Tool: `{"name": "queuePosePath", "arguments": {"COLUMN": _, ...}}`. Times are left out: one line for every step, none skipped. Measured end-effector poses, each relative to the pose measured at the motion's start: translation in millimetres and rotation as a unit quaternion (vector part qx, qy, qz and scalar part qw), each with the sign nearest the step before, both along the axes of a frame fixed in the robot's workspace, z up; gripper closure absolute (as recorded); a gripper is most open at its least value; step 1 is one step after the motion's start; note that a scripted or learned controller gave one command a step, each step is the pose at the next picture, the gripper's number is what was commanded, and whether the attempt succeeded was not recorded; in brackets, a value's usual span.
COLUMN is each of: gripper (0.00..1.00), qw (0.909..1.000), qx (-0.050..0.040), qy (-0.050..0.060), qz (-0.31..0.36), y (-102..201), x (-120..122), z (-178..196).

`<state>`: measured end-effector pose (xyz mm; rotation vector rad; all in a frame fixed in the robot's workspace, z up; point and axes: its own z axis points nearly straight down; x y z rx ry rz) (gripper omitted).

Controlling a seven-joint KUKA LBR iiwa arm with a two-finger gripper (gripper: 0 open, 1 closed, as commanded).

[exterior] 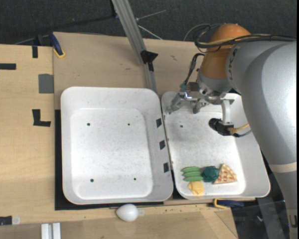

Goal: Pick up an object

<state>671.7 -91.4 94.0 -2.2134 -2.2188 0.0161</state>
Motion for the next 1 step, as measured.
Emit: {"name": "queuePosePath", "arguments": {"gripper": 1.0, "qw": 1.0, "qx": 0.0002, "qy": -0.002, "qz": 0.0, "y": 0.7, "x": 1.1, "z": 12.9}}
